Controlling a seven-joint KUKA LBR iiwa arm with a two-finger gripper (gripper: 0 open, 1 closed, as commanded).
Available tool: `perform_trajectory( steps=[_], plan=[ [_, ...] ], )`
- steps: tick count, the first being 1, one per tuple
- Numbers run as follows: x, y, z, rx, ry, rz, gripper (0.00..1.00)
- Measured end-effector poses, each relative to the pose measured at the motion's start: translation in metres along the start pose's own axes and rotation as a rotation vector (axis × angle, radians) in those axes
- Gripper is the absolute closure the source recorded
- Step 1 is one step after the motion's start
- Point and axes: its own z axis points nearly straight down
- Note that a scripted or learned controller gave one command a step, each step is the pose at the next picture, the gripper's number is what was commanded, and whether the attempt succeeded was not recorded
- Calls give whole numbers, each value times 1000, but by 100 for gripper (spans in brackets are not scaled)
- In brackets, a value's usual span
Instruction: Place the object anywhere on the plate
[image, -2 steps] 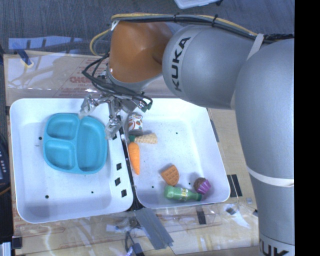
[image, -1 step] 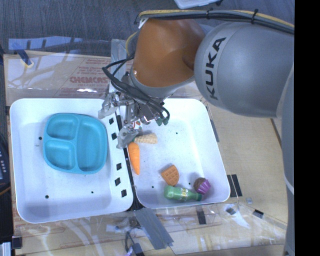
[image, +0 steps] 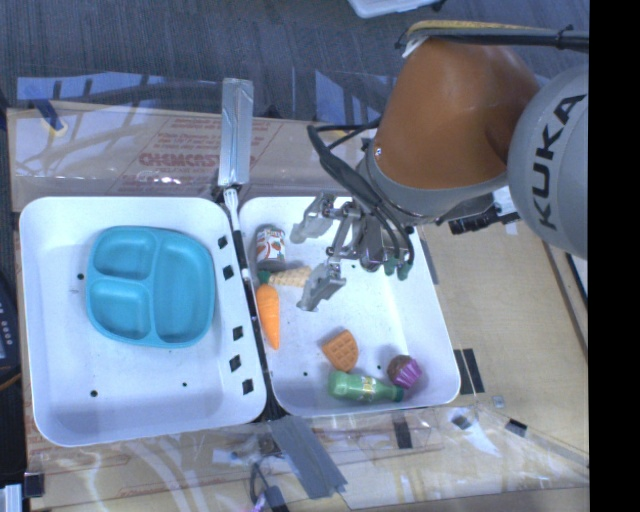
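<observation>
1. My claw (image: 312, 252) hangs over the upper middle of the right bin (image: 425, 330), centre-right of frame. My arm comes in from the upper right, orange band above the wrist.
2. Fingers are spread apart: one fingertip (image: 303, 228) points up-left, the other sits lower near the bin floor. Nothing between them, so I'm holding nothing.
3. Right bin contents, all loose on the floor:
   - small can (image: 269, 244) near the upper left corner, just left of my claw
   - pale corn-like piece (image: 290, 277) just below the can, near my lower finger; can't tell whether it touches
   - carrot (image: 268, 314) along the left wall, lengthwise, leafy end up
   - orange waffle-textured piece (image: 340, 349) in the lower middle
   - green bottle (image: 364, 386) lying on its side along the bottom wall
   - purple and brown round item (image: 404, 371) just right of the bottle, near the lower right corner
4. Plate (image: 150, 285): blue, three compartments, in the left bin (image: 60, 400), upper-left part of it. Nothing on it.
5. Silver tape strip (image: 235, 130) runs up from the seam between the bins, at top centre of frame.
</observation>
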Motion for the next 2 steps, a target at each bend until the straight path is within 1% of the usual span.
perform_trajectory(
  steps=[1,2],
  plan=[
    [-1,1,-11,0,-5,-4,100],
    [-116,-42,39,0,6,-81,100]
  ],
)
